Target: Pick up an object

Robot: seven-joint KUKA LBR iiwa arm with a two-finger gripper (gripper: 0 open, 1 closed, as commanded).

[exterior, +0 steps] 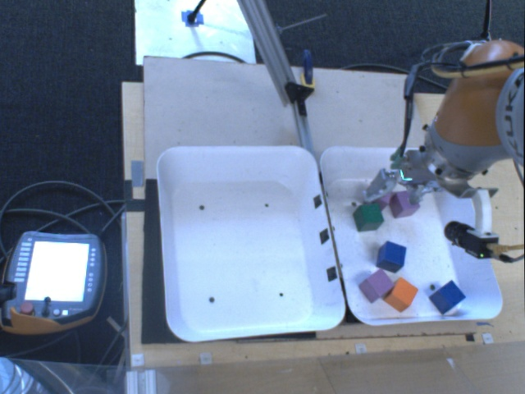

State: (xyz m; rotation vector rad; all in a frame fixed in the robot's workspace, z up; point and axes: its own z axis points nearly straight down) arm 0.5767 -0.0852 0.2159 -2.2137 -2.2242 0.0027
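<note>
Nearest the lower edge of the view, in the right-hand bin [492, 298]: one orange cube [401, 294], touching one pale purple cube [376, 285] on its left; one dark blue cube [447, 296] a little to their right, apart from both. Further up the same bin: a second blue cube [391, 256], standing alone near the middle. Above it: one dark green cube [369, 217], matt, edges sharp, set at a slight turn to the bin wall; just beside it on the right, one purple cube [404, 204], of a mauve tone, lying directly under the gripper. All six cubes look alike in size. Gripper [399, 189]: metallic, low over the upper part of the right-hand bin, its fingers [379, 186] spread, one reaching toward the green cube, the purple cube partly between them; whether either finger touches a cube cannot be told. Arm [476, 105]: grey with orange band, entering from the right. Left-hand bin [176, 220]: white, shallow, small dark dots on its floor. Counter [221, 97]: pale board. Teach pendant [53, 281] with lit screen, left of the counter, cables attached.
</note>
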